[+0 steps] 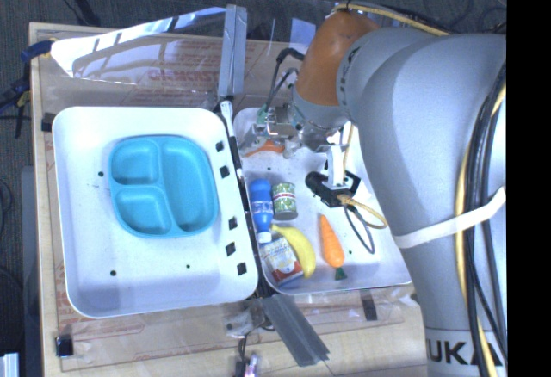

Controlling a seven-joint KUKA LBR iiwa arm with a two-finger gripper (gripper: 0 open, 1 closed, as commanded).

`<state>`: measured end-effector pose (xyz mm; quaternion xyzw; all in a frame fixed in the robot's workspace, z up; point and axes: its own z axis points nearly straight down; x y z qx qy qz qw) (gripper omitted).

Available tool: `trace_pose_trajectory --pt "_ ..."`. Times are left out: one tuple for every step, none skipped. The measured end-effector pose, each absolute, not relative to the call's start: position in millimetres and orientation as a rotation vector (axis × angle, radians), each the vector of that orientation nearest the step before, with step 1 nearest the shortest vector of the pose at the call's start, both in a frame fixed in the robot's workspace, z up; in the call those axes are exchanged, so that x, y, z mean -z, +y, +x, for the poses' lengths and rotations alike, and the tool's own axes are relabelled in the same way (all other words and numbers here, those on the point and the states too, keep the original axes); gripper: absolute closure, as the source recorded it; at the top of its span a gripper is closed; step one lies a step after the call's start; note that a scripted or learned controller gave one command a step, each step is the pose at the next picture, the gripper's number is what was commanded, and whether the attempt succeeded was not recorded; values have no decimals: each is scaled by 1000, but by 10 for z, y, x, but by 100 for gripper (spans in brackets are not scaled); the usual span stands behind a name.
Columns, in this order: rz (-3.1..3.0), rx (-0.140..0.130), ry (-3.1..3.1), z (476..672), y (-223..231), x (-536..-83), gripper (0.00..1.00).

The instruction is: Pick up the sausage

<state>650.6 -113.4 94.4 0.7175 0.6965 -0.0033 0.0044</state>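
The gripper (pixel 274 127) hung over the sausage (pixel 270 145); finger state was indeterminable. Nearby bin wall (pixel 244 121) risked deflecting the grasp.

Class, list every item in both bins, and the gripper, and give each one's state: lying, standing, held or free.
Blue tray: flat in the left bin, compartments bare.
Bottle: lying, free.
Can: on its side, free.
Banana: lying, free.
Carrot: lying, free.
Packet: lying by the banana.
Gripper: low at the right bin's far end; grasp unclear.

Reddish sausage (pixel 269 145), partly hidden, right bin's far end
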Motion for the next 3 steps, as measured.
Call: trace_pose_trajectory --pt "2029 5 2397 6565 -1238 -936 0" --pt "2024 3 2402 6573 -1219 -1034 100" --pt "2017 0 2407 6286 -863 -2099 100"
